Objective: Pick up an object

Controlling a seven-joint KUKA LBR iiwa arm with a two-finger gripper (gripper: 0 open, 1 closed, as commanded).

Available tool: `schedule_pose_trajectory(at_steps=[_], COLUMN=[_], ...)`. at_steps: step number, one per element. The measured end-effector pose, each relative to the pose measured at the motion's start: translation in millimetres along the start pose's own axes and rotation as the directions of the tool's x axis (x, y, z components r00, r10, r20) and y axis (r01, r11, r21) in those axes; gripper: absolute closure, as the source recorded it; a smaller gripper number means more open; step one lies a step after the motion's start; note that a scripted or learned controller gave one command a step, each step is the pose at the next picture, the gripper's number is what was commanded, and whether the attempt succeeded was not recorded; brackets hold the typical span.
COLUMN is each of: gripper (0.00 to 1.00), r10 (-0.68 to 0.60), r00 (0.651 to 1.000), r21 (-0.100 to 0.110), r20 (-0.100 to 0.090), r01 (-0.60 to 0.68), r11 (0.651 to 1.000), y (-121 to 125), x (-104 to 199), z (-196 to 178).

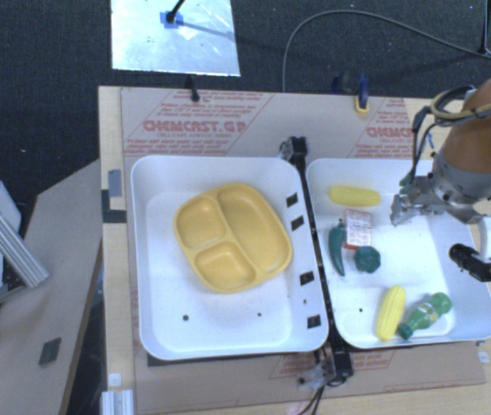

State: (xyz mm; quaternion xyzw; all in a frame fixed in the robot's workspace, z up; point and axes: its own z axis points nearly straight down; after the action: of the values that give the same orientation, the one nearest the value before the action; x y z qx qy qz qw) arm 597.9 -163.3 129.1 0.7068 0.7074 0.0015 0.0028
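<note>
The right bin (pixel 466 318) holds several small items. A yellow oblong piece (pixel 355 196) lies at the back. Below it are a red-and-white carton (pixel 359 228), a dark green pepper (pixel 338 249) and a teal round object (pixel 367 259). A yellow corn cob (pixel 391 311) and a green bottle (pixel 424 315) lie near the front. My gripper (pixel 405 207) hangs over the back right of this bin, just right of the yellow oblong piece, with nothing visibly in it.
The left bin (pixel 163 318) holds a yellow divided plate (pixel 232 236). A black divider with clips (pixel 308 240) runs between the bins. A black fitting on a cable (pixel 475 262) sits over the right bin's right side. The grey arm (pixel 479 145) reaches in from the right.
</note>
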Motion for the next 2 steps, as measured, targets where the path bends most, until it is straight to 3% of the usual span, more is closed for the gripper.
schedule_pose_trajectory(at_steps=[2], gripper=[1.00], r10=[-0.001], r00=[1.000], r21=[-0.001], r20=[0.001], r01=[0.001], r11=[1.000], y=[2.1], x=[-17.9], z=[-106.1])
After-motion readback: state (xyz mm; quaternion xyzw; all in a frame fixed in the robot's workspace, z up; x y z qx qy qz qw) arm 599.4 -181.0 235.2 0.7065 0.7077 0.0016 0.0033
